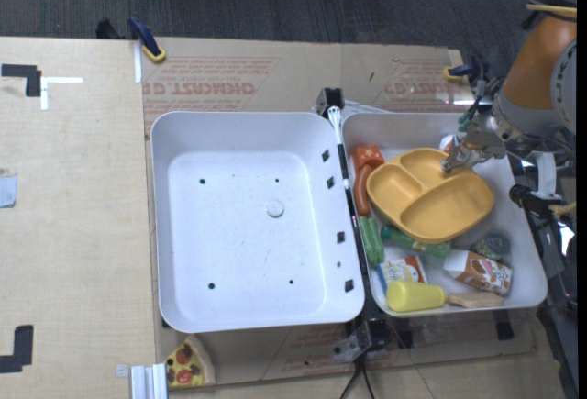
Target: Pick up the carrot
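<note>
Flat brown cardboard sheet (275, 81) lying under the two white bins: red block lettering printed along its far strip, upside down and mirrored from this camera; the letters are large but cannot be made out with confidence as a word. A second patch of red print sits further right on the same sheet, too small to read.

Small brown-and-white carton (482, 272) in the right bin: printed front with a picture, wording too small to read.

Small blue-and-white packet (404, 271) in the right bin: printed label, illegible.

No other readable text, numbers or signs.
</note>
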### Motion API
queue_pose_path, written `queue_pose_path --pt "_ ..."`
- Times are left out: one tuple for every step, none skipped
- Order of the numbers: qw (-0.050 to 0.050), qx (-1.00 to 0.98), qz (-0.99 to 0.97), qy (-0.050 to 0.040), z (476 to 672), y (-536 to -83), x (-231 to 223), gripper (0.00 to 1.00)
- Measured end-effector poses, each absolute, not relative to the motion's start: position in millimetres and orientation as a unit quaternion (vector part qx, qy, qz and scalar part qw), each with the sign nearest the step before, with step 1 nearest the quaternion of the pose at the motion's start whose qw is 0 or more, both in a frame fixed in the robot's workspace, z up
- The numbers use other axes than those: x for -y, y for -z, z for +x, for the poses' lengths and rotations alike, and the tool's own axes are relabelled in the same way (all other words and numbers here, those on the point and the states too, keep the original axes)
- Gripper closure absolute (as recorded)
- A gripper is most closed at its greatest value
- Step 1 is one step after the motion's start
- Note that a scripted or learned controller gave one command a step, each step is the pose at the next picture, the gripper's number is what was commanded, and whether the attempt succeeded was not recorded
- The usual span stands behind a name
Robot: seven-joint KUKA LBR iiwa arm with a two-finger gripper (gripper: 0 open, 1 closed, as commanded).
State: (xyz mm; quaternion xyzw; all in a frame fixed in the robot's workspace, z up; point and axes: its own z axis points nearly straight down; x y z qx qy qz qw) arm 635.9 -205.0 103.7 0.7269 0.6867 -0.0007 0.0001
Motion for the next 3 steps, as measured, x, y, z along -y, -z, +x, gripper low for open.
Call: queue_pose_path --pt "0.0 -0.687 0.726 0.0019 635.8 -113 206 1.0" --pt "-0.014 -0.631 0.776 0.0121 650.5 -106 204 1.0" --pt "-0.015 -0.632 0.774 0.0144 650.0 -115 204 1.0"
